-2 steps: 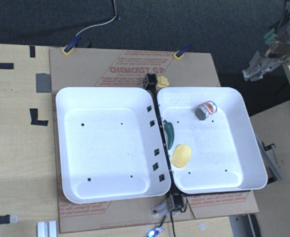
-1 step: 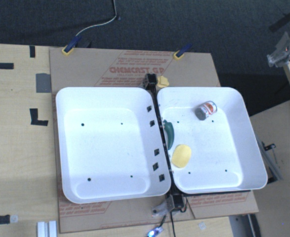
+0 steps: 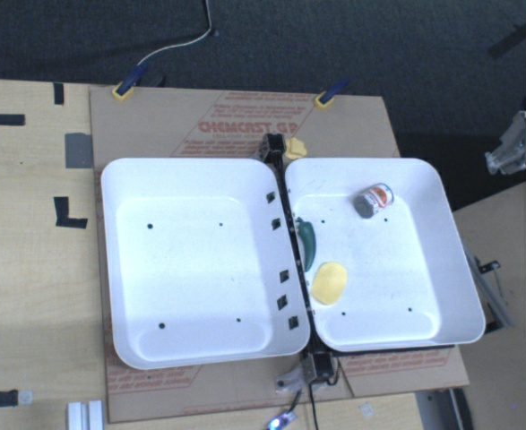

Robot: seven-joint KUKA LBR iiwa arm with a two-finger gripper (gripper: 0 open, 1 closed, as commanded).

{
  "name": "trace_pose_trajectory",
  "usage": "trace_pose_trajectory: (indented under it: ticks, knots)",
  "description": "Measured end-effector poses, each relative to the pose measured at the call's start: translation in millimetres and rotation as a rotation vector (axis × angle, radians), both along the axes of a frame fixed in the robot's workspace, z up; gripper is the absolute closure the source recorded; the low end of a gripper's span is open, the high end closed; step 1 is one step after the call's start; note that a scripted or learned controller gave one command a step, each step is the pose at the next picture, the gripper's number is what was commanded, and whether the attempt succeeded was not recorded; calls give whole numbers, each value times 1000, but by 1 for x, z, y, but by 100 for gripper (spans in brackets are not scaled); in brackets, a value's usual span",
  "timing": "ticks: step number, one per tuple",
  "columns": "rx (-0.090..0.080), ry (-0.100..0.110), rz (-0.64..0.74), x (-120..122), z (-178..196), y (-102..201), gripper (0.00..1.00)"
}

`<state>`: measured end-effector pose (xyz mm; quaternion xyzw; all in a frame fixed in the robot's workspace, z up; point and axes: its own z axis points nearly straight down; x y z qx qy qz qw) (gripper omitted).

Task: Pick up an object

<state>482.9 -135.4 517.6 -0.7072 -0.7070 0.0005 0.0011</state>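
The right bin holds three objects. A small can with a red and white label lies on its side near the bin's far wall. A yellow rounded object rests near the bin's left wall, and a dark teal object lies just beyond it against the divider. A pale grey shape that looks like my gripper hangs at the right edge of the view. It is outside the bins, well to the right of the can and touching nothing.
The left bin sits beside the right one, joined to it by a black clipped divider. Both bins stand on a cardboard sheet held by clamps. A small yellow scrap lies behind the bins.
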Motion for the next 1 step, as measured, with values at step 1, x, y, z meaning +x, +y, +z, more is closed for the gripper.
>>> trace_pose_trajectory:
  ticks: [1]
  knots:
    - [-3,-4,0,1,18,-27,100]
